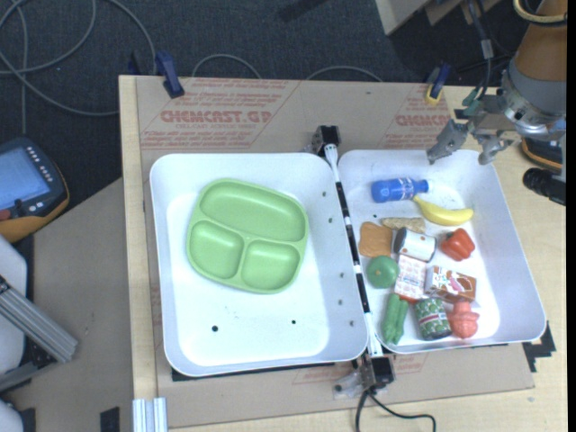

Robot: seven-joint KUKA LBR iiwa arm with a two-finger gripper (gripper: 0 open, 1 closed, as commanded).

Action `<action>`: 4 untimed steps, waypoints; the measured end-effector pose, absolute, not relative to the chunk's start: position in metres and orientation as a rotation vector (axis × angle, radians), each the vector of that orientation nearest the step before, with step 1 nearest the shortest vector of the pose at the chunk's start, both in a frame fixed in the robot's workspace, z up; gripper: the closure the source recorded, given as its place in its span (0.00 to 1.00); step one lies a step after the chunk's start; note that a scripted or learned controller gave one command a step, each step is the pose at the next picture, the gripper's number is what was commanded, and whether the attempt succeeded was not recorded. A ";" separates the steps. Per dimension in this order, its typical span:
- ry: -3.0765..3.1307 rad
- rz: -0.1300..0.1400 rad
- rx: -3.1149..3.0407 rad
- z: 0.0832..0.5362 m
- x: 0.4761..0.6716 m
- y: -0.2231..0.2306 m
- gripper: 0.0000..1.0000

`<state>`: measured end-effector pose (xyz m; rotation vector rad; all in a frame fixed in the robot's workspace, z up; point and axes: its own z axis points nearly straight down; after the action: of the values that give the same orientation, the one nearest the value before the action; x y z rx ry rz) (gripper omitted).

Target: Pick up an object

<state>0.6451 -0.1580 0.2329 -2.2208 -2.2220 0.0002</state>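
Observation:
My gripper [469, 151] hangs over the far right corner of the right bin [513, 241], its two fingers [443, 145] spread open with nothing between them. Just below it to the left lies a blue bottle [399, 188], and a yellow banana [443, 211] lies in front of that. Further toward the front are a slice of toast [375, 239], a red pepper [459, 244], a green ball [382, 271], small cartons [412, 275], a green cucumber [394, 319], a dark can [432, 319] and a red strawberry [464, 320].
The left bin [180, 322] holds a green divided plate [247, 235]. A black clip [326, 137] sits at the far end of the seam between the bins. Blue clamps [167, 75] hold the cardboard base at the back.

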 end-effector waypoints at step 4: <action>-2.221 -0.001 -2.221 0.094 0.586 -0.128 1.00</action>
<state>0.5861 -0.1275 0.0945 -2.2214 -2.2208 -0.0007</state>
